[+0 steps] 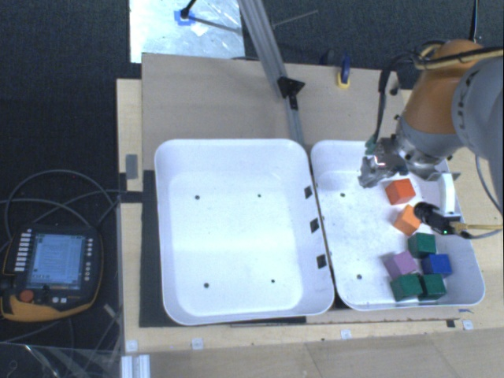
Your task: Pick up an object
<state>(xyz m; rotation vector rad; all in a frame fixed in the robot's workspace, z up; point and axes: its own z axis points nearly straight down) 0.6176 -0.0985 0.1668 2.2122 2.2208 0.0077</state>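
The arm (465, 101) reaches in from the right, its grey link slanting down toward the left. The orange band (437, 93) sits above the wrist, which bends downward. The tool (374, 172) hangs low at its end, pointing down, dark cables trailing beside it.

A teach pendant (51, 272) lies left of the bench (213, 101).

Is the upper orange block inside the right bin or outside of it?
Inside: the upper orange block rests on the right bin floor, within its walls.
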